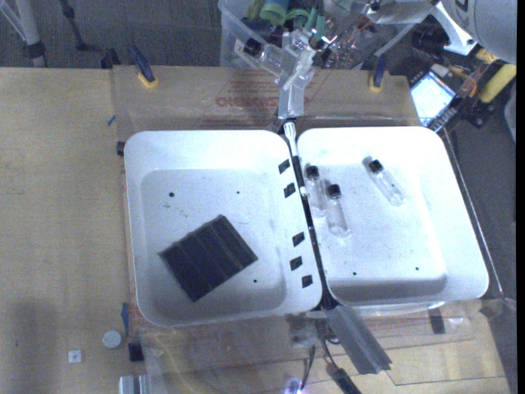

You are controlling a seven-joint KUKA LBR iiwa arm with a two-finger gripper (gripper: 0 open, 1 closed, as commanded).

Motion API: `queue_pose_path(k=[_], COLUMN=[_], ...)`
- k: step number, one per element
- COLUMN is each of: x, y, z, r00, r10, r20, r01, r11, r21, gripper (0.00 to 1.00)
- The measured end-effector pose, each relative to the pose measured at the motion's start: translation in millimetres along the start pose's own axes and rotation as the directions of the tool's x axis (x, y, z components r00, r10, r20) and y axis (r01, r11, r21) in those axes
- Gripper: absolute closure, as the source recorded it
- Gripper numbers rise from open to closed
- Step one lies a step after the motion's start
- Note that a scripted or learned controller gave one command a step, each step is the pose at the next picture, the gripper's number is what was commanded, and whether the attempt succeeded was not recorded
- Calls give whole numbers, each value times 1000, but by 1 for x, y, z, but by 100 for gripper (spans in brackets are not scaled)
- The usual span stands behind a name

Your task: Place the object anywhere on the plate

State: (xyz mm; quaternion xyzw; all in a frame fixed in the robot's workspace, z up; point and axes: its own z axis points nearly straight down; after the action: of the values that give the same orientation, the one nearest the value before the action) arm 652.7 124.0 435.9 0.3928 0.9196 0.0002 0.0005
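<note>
The end effector (308, 43) hangs over the bench's far edge, above the seam between the 2 bins; whether its grip is apart or together I cannot tell. 3 small vials (336, 208) lie in the right bin (459, 277), long axes running near-to-far. The dark plate (207, 257) sits in the left bin (135, 220), near its front-left corner.

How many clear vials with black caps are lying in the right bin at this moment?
3. Two vials lie side by side near the bin's left wall; the third vial lies apart, toward the middle-right of the right bin.
</note>
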Motion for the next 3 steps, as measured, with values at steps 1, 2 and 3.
queue_pose_path(k=[1, 2, 3], x=[61, 66, -26], y=[73, 71, -16], z=[0, -1, 0], r00=[997, 836, 992], r10=[-82, -549, -129], r20=[2, 2, -1], r01=[82, 549, 129], r11=[997, 836, 992], r21=[-5, -2, 1], gripper=[100, 100, 100])
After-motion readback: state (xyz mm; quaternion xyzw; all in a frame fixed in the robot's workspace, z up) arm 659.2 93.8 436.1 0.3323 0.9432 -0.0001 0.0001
